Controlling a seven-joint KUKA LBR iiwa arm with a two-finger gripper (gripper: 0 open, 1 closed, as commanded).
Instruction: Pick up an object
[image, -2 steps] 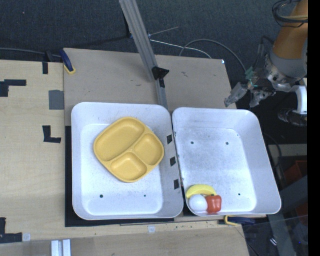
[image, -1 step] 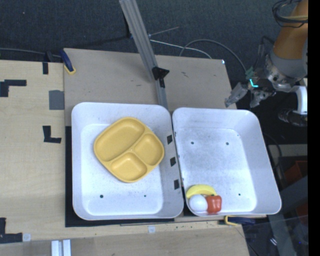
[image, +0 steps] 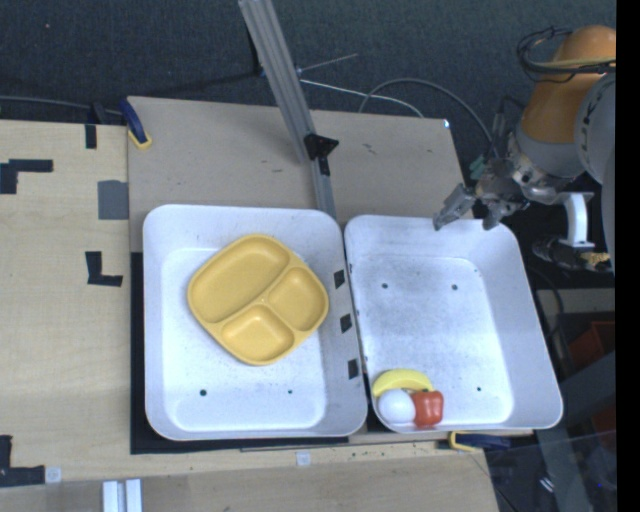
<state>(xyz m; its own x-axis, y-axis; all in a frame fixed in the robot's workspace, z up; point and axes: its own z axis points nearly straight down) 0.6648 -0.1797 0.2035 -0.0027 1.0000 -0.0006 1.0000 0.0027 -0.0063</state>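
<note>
A yellow three-compartment plate lies in the left bin. In the right bin, at its near left corner, a yellow banana-like piece, a white egg and a small red object sit bunched together. My gripper hovers over the far right corner of the right bin, far from those objects. Its two dark fingers are spread apart and nothing is between them.
A grey metal pole slants down from the top to the gap between the bins. A blue and yellow clamp sits at the bench's far left corner. Cables loop behind the right bin.
</note>
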